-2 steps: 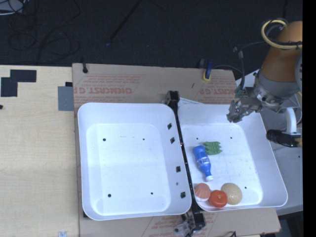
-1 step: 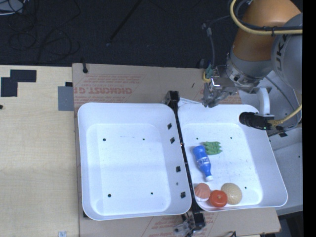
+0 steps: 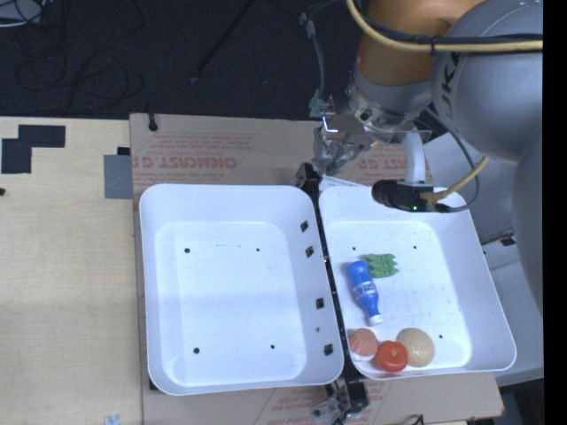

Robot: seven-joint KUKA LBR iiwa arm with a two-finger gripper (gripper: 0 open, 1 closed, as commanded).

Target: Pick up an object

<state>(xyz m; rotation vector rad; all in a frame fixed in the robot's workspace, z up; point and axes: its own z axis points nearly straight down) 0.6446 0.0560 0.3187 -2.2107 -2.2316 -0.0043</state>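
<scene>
Two white bins [image 3: 226, 206] sit on cardboard [image 3: 221, 153] over a pale bench [image 3: 62, 273]; the gripper [image 3: 335, 153] hangs past the right bin's far-left corner, its state unclear

- Bright overhead light is washing out the two white bins [image 3: 230, 206], flattening their walls.
- Soft shadow is pooling in the left bin's floor.
- The background above the worktop [image 3: 62, 264] is staying dark.
- The grey arm [image 3: 496, 69] is showing a glossy highlight; fine detail is looking slightly soft.

Two white bins [image 3: 159, 237]; in the right one a blue bottle [image 3: 361, 289] with white cap, a green piece [image 3: 381, 264], a red tomato [image 3: 391, 355], a tan ball [image 3: 415, 345], a pink slice [image 3: 361, 342].
</scene>
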